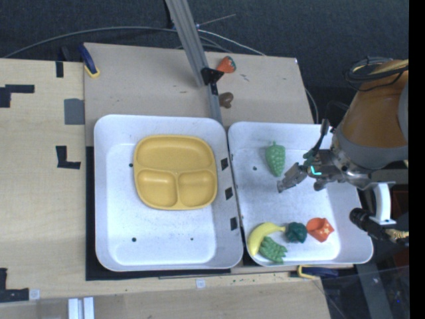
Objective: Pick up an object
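**Hand hovering in the right bin, nothing picked yet**

So the nearest candidate is the green bumpy toy fruit shaped like a bunch of grapes [275, 158], lying in the upper middle of the right white bin [352, 248], just beside and to the left of the hand [302, 176]. The other options are clustered along the bin's near edge: a yellow plastic banana [260, 234], a light green leafy toy vegetable [272, 249] touching it, a dark green broccoli-like piece [296, 232] right next to those, and an orange-red toy pepper [320, 229] just beside that.

The hand itself sits over bare bin floor between the grape bunch and that bottom cluster. Its two fingers look spread apart, one dark finger [289, 178] sticking out to the left, and I see nothing between them, so it's got hold of nothing as far as I can tell.

The left white bin [109, 244] holds a yellow three-compartment plastic plate [176, 171], well away from the action. There's also a small orange and green toy [226, 64] out on the surface behind the bins.

What could go wrong, my guess: if it closes where it is, it grabs air. If it goes for the grapes, the rounded bumpy shape could squirt out sideways. If it heads for the bottom pile, those pieces are packed so tight that a finger could land on a neighbour and shove stuff instead of gripping.
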